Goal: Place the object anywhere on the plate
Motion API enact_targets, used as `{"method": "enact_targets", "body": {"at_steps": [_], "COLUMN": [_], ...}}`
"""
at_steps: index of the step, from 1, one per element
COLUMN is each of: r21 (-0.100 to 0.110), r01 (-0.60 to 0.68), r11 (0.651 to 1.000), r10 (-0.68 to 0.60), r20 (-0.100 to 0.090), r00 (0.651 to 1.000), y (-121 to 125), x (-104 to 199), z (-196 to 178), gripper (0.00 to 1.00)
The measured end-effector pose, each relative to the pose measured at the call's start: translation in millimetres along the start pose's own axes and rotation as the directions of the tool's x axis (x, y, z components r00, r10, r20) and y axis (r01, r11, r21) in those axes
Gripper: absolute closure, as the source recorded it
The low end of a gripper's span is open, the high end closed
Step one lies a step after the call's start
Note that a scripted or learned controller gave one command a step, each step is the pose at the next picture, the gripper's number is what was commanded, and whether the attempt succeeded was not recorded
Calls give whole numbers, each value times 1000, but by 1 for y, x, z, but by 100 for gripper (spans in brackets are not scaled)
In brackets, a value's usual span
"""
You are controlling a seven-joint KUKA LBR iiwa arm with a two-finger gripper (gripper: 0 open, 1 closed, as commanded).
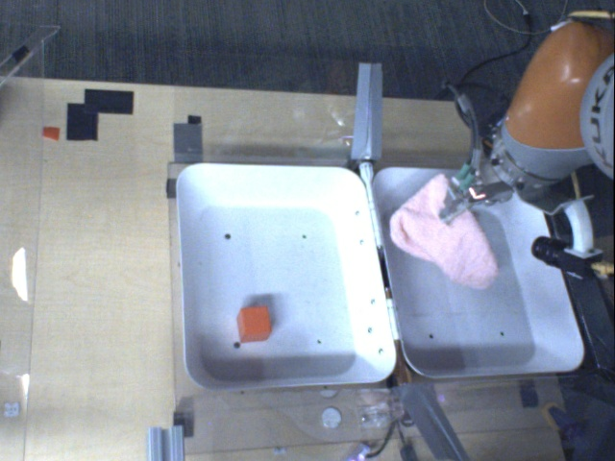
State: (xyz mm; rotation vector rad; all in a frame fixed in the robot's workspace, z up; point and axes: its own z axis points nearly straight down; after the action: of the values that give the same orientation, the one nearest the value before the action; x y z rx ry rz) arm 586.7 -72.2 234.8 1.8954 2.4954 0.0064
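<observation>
From above, the gripper [465, 196] sits over the right bin [553, 344], at the upper edge of a pink cloth [444, 233] lying crumpled in that bin; whether it is clamped on the cloth I cannot tell. A small orange block [255, 324] rests in the left bin [211, 200], near its front-left corner.

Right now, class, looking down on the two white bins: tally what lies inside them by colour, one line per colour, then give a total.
Orange: 1, the small block in the left bin
Pink: 1, the cloth in the right bin, with the hand at its upper edge
Total: 2
</observation>
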Motion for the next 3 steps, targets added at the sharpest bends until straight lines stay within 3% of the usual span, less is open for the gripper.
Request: {"method": "enact_targets", "body": {"at_steps": [1, 2, 3], "r21": [3, -1, -4], "r01": [7, 398, 724], "r11": [1000, 917, 690], "r10": [-7, -398, -724], "r20": [-2, -1, 1], "r00": [1000, 917, 690], "y": [2, 26, 42], "x": [2, 49, 91], "z": [9, -2, -7], "gripper": [100, 100, 100]}}
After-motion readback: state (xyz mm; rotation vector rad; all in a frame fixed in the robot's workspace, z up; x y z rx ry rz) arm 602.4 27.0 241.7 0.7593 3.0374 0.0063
